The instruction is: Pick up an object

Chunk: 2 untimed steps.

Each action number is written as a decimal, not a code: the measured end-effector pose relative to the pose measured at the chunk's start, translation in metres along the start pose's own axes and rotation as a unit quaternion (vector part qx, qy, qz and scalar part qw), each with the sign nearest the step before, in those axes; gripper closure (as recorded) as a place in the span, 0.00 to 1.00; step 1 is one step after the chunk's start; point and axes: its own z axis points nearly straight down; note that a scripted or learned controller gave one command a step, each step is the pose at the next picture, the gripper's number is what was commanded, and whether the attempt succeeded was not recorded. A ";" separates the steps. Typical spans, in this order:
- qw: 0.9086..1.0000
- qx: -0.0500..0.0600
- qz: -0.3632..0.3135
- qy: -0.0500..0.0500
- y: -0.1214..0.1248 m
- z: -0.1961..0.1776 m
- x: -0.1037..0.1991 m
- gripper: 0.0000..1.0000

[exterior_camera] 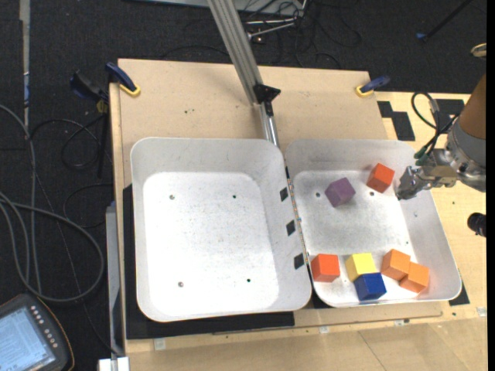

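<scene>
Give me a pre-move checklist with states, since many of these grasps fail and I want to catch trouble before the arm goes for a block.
1. Blocks within the right bin: ok, all seven lie inside.
2. Gripper over the right bin: ok, at its right side.
3. Nearest target free: ok, the orange block stands apart from the purple block.
4. Gripper carrying nothing: cannot tell.
5. Front cluster graspable: not ok, yellow block and blue block touch.

The grey arm [473, 134] reaches in from the right, its gripper [407, 184] pointing left and down.
</scene>
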 end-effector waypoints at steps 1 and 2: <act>1.000 0.001 0.000 0.000 0.002 -0.034 0.000 1.00; 1.000 0.002 -0.002 0.002 0.016 -0.038 0.046 1.00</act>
